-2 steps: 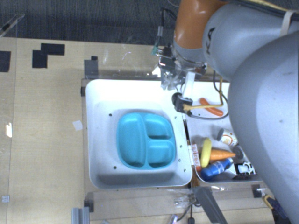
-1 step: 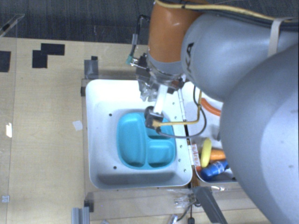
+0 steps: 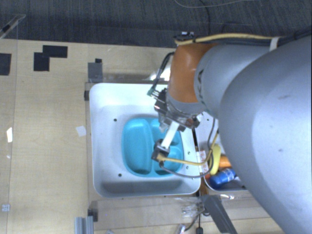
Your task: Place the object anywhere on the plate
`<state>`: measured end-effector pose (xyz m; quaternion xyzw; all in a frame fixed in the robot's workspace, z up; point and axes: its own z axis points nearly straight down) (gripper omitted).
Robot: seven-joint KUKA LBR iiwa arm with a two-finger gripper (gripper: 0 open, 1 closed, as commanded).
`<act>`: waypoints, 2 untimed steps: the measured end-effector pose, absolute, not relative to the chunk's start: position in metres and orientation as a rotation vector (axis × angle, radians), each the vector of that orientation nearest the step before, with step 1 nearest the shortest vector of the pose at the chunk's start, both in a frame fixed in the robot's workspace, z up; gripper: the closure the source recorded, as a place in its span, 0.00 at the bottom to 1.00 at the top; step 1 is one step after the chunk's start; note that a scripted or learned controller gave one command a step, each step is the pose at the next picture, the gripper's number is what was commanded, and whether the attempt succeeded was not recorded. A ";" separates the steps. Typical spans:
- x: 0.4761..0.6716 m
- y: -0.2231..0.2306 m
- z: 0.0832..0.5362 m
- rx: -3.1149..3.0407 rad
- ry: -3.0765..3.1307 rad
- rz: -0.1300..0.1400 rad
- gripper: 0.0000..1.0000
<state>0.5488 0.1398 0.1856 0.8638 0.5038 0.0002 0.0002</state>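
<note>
The gripper, open or closed state indeterminable, hangs over the right half of the blue plate.

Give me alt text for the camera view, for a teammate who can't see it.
The grey arm reaches in from the right, its gripper over the right part of a blue plate lying in the left bin. The arm hides most of the right bin, where a blue thing and an orange thing peek out.
</note>
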 end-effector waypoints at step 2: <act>0.519 0.146 0.260 2.694 1.614 0.001 1.00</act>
